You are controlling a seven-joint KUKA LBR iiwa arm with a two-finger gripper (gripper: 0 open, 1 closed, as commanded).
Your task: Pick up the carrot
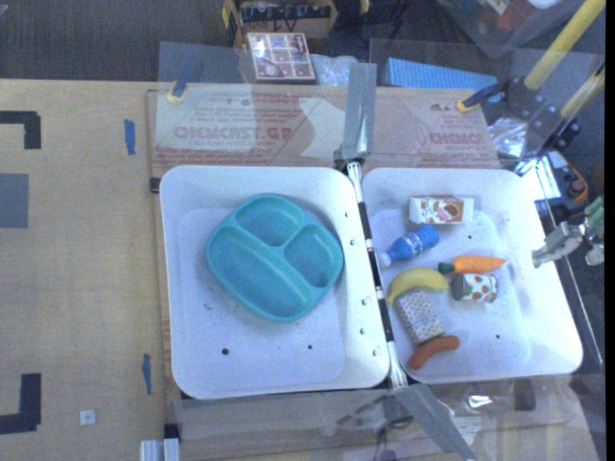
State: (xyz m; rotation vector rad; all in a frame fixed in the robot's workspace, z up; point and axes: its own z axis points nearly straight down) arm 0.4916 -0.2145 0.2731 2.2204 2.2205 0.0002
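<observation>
The carrot (478, 263) is orange with a green stub at its left end. It lies flat in the middle of the right bin (538, 334), just above a small can (476, 287) and to the right of a banana (420, 281). My gripper (560, 246) is at the right rim of that bin, well to the right of the carrot and apart from it. It looks small and blurred there, and nothing is visibly held in it.
The right bin also holds a carton (441, 209), a blue bottle (411, 245), a grey patterned packet (420, 313) and a reddish sausage (433, 351). A teal divided plate (275, 255) lies in the left bin (192, 353). Bare floor shows at the right bin's lower right.
</observation>
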